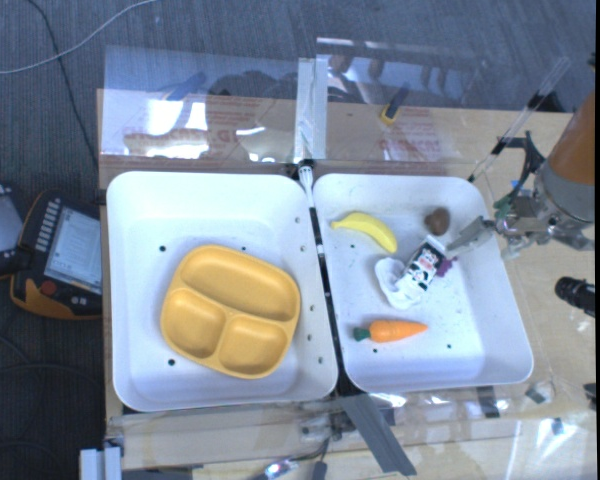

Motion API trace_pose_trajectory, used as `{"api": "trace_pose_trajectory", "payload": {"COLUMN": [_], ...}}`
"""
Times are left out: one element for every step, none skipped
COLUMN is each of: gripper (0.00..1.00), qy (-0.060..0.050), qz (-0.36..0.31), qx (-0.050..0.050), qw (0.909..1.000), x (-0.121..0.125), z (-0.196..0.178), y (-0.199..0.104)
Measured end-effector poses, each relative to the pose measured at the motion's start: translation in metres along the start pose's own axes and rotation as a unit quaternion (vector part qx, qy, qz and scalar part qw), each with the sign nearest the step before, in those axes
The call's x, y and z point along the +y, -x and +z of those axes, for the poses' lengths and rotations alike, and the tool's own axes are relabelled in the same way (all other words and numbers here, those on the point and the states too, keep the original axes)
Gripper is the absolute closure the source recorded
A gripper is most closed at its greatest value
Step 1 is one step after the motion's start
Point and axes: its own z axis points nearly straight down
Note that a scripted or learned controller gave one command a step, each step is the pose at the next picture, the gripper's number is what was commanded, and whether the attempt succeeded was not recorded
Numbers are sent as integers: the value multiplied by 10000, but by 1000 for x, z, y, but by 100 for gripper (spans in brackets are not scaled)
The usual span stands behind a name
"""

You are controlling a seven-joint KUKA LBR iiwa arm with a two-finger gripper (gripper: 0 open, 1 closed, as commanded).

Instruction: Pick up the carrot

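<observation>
The carrot (392,331), orange with a green stub at its left end, lies flat near the front of the right bin (500,353). My gripper (467,237) reaches in over the bin's right rim, well behind and to the right of the carrot. Its tip sits next to a white and black carton (418,270). Nothing touches the carrot.
A yellow banana (366,230) and a small brown ball (437,220) lie at the back of the right bin. The left bin (140,218) holds a yellow divided plate (230,310). A handheld pendant (60,253) rests on the floor at the left.
</observation>
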Motion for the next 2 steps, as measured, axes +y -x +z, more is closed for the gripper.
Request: {"api": "trace_pose_trajectory", "payload": {"gripper": [100,0], "qy": [-2,-3], "qz": [-16,-15], "qx": [7,7], "qw": [10000,10000], "x": [1,1], "z": [-9,-8], "y": [-2,-2]}}
